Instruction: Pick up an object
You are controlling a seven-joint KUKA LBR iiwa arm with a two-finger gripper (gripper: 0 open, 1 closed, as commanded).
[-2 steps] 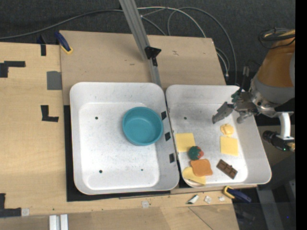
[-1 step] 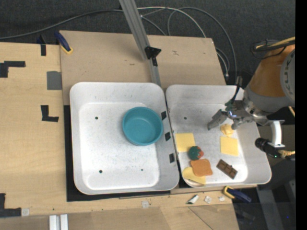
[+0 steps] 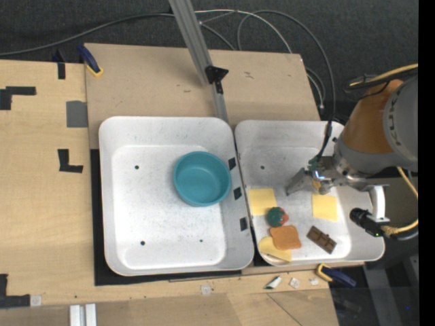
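My gripper hangs over the middle of the right bin, open, its fingers splayed and nothing between them. One grey finger points left and down toward a yellow square. A second yellow square lies just below and right of the gripper. Nearer the front edge lie a green and red ball, an orange slab on a pale yellow piece, and a brown chocolate bar.
A blue bowl stands upright in the left bin, close to the wall between the bins. A grey pole slants down to the bins' back edge. Cables run behind the right bin.
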